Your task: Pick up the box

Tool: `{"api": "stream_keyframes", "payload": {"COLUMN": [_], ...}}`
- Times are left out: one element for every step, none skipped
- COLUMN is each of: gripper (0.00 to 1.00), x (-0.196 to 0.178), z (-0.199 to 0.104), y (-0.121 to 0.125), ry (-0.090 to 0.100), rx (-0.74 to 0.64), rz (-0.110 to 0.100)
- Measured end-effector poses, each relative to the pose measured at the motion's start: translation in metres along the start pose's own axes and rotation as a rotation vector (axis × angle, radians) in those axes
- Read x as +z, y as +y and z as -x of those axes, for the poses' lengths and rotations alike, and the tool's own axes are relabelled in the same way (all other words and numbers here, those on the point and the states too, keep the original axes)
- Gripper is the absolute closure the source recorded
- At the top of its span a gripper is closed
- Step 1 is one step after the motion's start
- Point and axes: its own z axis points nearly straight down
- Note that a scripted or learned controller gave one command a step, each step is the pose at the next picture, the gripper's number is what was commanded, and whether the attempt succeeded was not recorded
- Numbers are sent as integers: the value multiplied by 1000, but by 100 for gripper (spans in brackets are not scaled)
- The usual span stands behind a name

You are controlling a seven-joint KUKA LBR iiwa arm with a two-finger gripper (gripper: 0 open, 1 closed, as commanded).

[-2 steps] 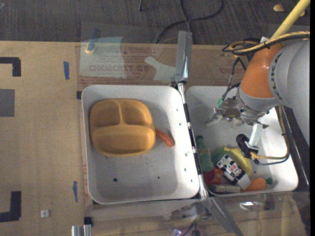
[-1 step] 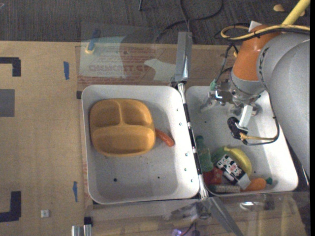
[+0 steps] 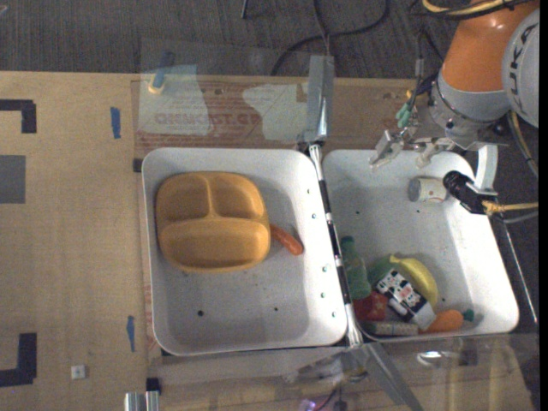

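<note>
- We see a light tan wooden bench [image 3: 68, 255] filling the left and middle of the view, its bare top widest toward nine o'clock.
- Two shallow white plastic bins sit directly on it, side by side and touching along their inner rims: the left bin [image 3: 248, 315] near the centre, the right bin [image 3: 377, 187] toward three o'clock.
- At twelve o'clock of the left bin lies a clear plastic sheet [image 3: 223, 101] over a brown cardboard panel [image 3: 360, 110].
- Short blue tape strips [image 3: 115, 122] mark the bench at ten and seven o'clock.
- Black tape corner marks [image 3: 22, 114] sit at the nine o'clock edge.
</note>
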Motion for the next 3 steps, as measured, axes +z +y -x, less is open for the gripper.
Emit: {"api": "stream_keyframes", "payload": {"gripper": [0, 0, 0], "x": [116, 142, 141], "z": [15, 10, 13], "y": [11, -13, -65], "ry": [2, 0, 2], "rx": [-25, -40, 20], "rz": [-3, 5, 4]}}
